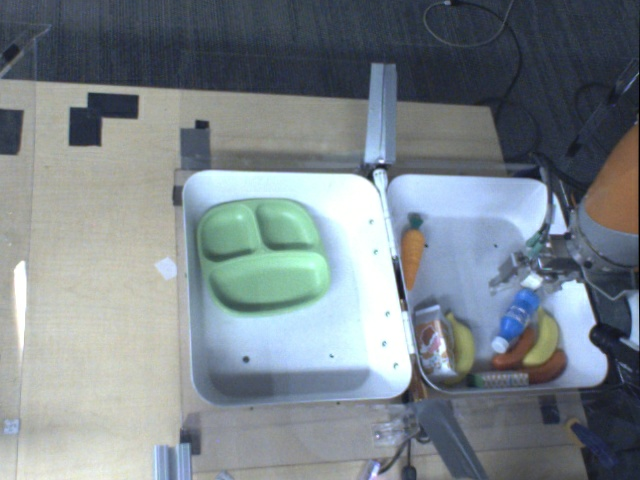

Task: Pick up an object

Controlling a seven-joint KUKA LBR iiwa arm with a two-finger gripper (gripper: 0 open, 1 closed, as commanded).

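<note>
A pale wood counter [90, 298] carries two white bins; dark carpet [250, 18] with a loose cable [480, 13] lies beyond at 12 o'clock. The left bin [300, 378] holds a green tray [263, 255]. In the right bin [470, 218], the claw [528, 265] hovers just above a bottle [515, 319]; whether it grips anything, I cannot tell. Bananas [545, 340] lie at 5 o'clock, a carrot [411, 252] at 9.

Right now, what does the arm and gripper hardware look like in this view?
Grey arm entering from the right, with a broad orange band above the wrist. Dark cables run alongside it. The gripper is small, metallic grey with thin fingers.
</note>
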